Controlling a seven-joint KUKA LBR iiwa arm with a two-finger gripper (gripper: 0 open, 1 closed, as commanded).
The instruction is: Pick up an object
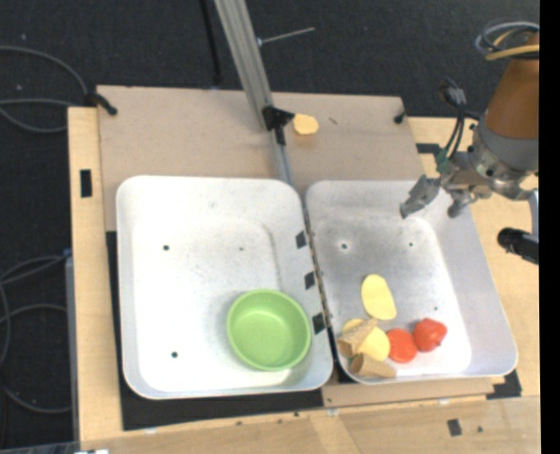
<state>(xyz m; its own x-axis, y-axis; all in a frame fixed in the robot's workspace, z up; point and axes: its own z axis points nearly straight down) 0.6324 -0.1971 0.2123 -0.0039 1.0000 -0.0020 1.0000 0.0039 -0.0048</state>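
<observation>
The desk (195, 130) carries two white bins: the left bin (166, 216) holds a green bowl (269, 329), and the right bin (469, 282) has small food pieces crowded at lower centre. The claw (435, 200) hangs open and empty over that bin's upper edge. The yellow piece (378, 297) lies slightly apart; the red pieces (417, 340) apparently touch, so a descent there could nudge neighbours or pinch nothing.

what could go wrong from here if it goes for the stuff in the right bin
1. The small items are bunched in the right bin's near corner: the yellow piece, two red pieces and tan blocks touch or nearly touch, so the gripper may nudge neighbours or grab two.
2. They lie close to the bin wall, so a finger might hit the rim.
</observation>
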